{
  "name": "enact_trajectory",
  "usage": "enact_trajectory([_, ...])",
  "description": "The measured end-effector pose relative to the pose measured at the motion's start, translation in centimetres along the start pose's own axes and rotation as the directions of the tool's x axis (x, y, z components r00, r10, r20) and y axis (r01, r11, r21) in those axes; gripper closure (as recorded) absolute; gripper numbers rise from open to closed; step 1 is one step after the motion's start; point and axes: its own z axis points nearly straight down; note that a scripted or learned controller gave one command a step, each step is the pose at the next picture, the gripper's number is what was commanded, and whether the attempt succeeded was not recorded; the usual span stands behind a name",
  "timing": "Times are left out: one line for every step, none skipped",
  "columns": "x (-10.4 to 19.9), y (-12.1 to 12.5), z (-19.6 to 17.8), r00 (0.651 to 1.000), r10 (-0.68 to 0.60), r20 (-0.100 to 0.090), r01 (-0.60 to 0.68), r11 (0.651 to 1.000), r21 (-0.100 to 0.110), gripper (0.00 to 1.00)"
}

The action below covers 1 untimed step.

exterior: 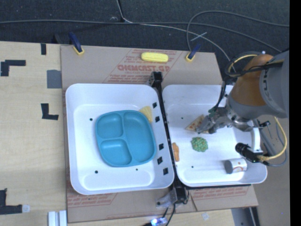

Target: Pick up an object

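The dark two-finger gripper (210,123) is seen low in the right white bin (188,95), at a tan wedge-shaped piece (194,124). Its opening cannot be told. The flat piece may slip, or the nearby green bumpy ball (199,144) may be pushed.

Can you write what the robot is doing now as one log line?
gripper over right bin | beside tan piece | green ball untouched | nothing lifted

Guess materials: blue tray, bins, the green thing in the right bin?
Blue tray: likely moulded plastic, matte to satin; uniform colour, rounded divider ridges, soft highlights.
Bins: probably white plastic, smooth, slightly glossy; rounded corners and faint sheen on the rims.
Green thing: bumpy, matte surface, looks like a toy broccoli; plastic or rubber, too small to tell.
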Motion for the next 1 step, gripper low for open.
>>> enact_trajectory([-0.05,1.18,-5.35,1.000,0.002,0.009,-0.002,1.000,0.002,1.00])
